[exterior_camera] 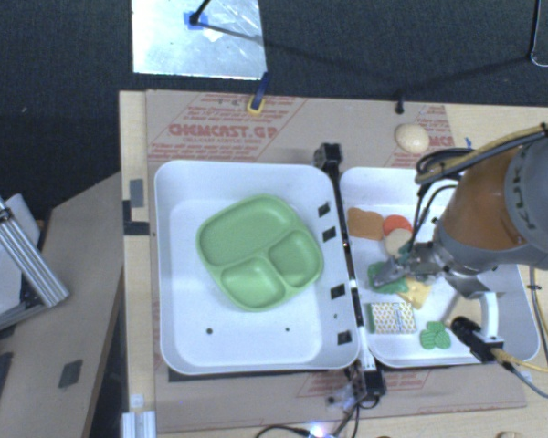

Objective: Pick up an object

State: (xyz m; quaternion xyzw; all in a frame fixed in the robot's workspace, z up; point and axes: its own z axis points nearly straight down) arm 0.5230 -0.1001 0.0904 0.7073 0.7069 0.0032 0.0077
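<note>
Dark carpet surrounds our bench (219,130), which bears two shallow white bins side by side. We see the claw (404,268) low in the right bin (521,340), near its left wall, over a green object (382,275); we cannot tell its grip. Just beside lie a yellow piece (415,292), a patterned card (391,317), a green leafy toy (433,338), and an orange piece (365,223) toward the far edge. A green divided plate (260,249) sits in the left bin (183,336).
</note>
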